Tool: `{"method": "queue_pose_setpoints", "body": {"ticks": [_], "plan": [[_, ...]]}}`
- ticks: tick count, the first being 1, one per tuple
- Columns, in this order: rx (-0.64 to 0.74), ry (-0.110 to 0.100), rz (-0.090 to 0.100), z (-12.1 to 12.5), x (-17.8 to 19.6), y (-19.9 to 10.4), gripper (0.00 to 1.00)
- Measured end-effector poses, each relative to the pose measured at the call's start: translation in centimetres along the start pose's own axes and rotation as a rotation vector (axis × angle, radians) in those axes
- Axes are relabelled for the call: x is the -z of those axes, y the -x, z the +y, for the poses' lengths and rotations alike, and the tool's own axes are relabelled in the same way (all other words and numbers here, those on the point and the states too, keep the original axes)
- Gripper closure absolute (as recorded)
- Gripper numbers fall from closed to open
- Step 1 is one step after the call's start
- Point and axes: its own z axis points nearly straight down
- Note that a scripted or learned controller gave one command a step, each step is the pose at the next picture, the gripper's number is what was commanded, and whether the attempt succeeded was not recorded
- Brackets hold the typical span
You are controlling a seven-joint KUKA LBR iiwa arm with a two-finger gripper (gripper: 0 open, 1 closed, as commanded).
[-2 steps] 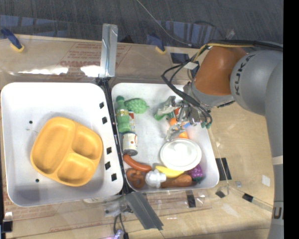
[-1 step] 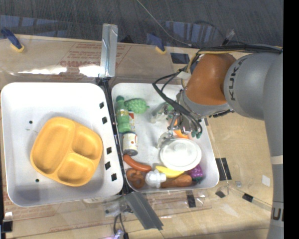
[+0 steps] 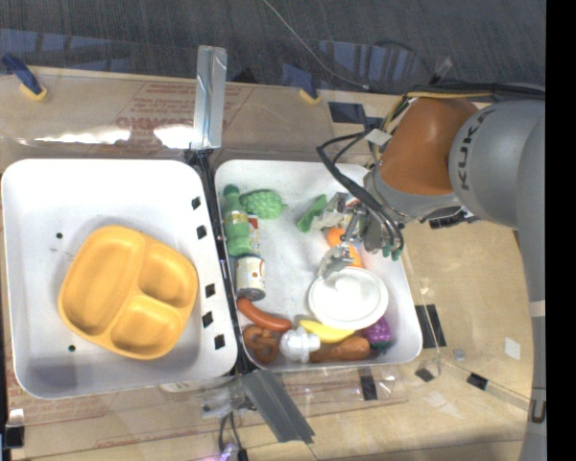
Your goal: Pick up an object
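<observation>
Gripper (image 3: 340,257) poised in the right bin (image 3: 288,176), fingers spread open over the rim of a white plate (image 3: 348,299), gripping nothing. Banana (image 3: 328,331) and sausage (image 3: 264,313) nearby; yellow tray (image 3: 127,290) in the left bin (image 3: 29,200).

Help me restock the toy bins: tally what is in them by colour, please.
Yellow: 2, divided tray and banana
Green: 3, bottle, bumpy vegetable, pod
White: 1, bowl
Red or brown: 3, can, sausage, long piece
Purple: 1, grapes
Total: 10
</observation>
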Motion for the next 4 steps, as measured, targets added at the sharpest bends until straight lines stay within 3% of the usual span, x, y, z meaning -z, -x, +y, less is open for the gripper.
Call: {"method": "queue_pose_setpoints", "body": {"ticks": [1,2,3,4], "plan": [[-0.105,0.000,-0.001,1.3,-0.7,1.7,0.00],[-0.099,-0.001,-0.006,1.4,0.5,1.9,1.00],[-0.149,-0.001,-0.012,3.7,15.4,1.4,1.00],[-0.178,0.000,0.015,7.4,-0.4,-4.1,1.00]]}}
